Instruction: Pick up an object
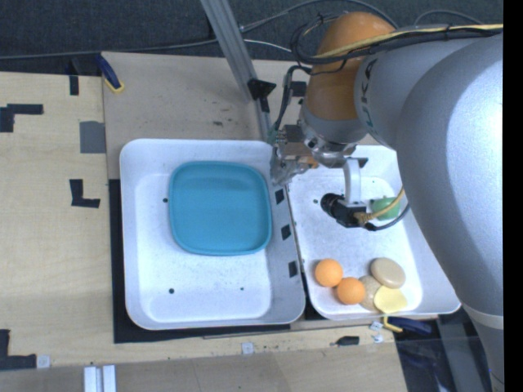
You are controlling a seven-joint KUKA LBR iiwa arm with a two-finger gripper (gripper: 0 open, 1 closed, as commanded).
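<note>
Your gripper [283,163] hangs just beside the blue plate's [219,207] far right corner; open or closed, can't tell.

— What lies along the top of the frame?
— Dark grey carpet [122,11], running the full width. A silver metal strut [231,43] slants down across it from the top centre.
— And below that?
— A pale wooden bench top [49,243] fills the left side, marked with short pieces of black tape [82,193] and one grey patch [92,135]. A slightly darker tan board [180,96] lies in the upper middle, with a small blue and yellow piece [110,74] at its upper-left corner.
— Anything darker lower down?
— A black mat [117,260] shows as a narrow strip at centre left and along the lower middle.
— The light?
— Even and soft, with faint shadows.
</note>
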